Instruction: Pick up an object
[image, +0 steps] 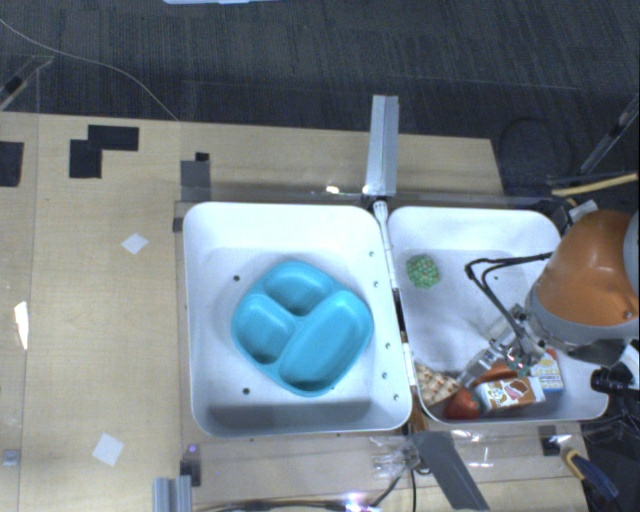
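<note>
My gripper (497, 362) is low in the right bin (450, 320), near its front edge, right above a cluster of objects. The cluster holds a small juice carton with an orange and white label (512, 393), a red rounded item (462, 405) and a tan patterned piece (435, 381). The gripper's tip overlaps the top of the carton, and I cannot see whether it touches or holds anything. A green textured ball (422, 270) lies alone toward the back left of the same bin. The arm's orange band (597, 270) and a black cable (500, 268) hang over the bin's right side.
The left bin (215, 300) holds a blue divided plate (302, 327). A metal divider post (381, 150) stands between the bins at the back. Black markers (102, 148) lie on the wooden bench at the left.
</note>
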